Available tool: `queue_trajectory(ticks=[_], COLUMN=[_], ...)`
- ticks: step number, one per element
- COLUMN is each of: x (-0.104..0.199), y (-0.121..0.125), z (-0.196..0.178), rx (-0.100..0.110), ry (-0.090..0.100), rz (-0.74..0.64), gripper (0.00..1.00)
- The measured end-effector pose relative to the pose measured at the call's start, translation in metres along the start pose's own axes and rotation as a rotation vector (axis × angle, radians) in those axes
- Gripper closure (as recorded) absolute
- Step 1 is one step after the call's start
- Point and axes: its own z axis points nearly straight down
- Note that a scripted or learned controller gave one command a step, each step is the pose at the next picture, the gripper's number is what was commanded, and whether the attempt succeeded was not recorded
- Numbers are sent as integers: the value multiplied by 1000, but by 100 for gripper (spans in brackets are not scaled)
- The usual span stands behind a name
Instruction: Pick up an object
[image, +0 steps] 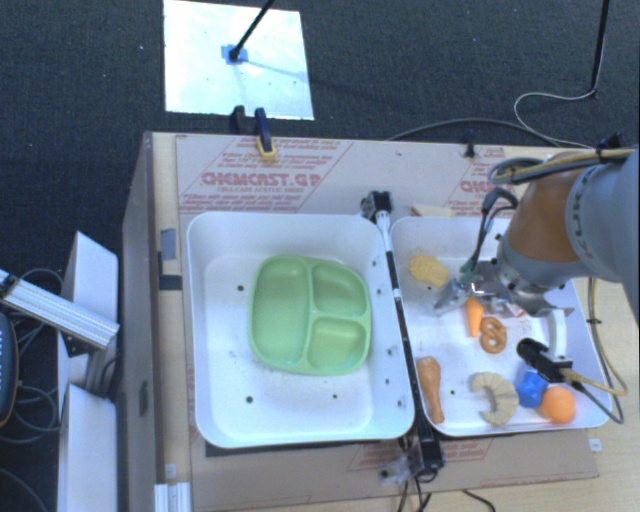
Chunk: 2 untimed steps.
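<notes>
In the right bin we've got the tool low beside a small carrot, just below a yellow piece. We can't tell its opening. The left bin holds 1 green plate.

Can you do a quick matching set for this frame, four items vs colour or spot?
Column 1:
1. divided plate
2. cube
3. ball
4. croissant

Column 2:
A. blue
B. orange, right bin's near right corner
C. pale green, left bin
D. tan, curved, left of the cube

Pairs: 1-C, 2-A, 3-B, 4-D
</notes>
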Motion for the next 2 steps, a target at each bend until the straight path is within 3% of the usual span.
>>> queue_trajectory(ticks=[1, 2], x=[-1, 69], y=[1, -21], z=[-11, -101], rx=[-2, -3], ry=[-1, 0], rz=[-1, -3], gripper=[100, 100])
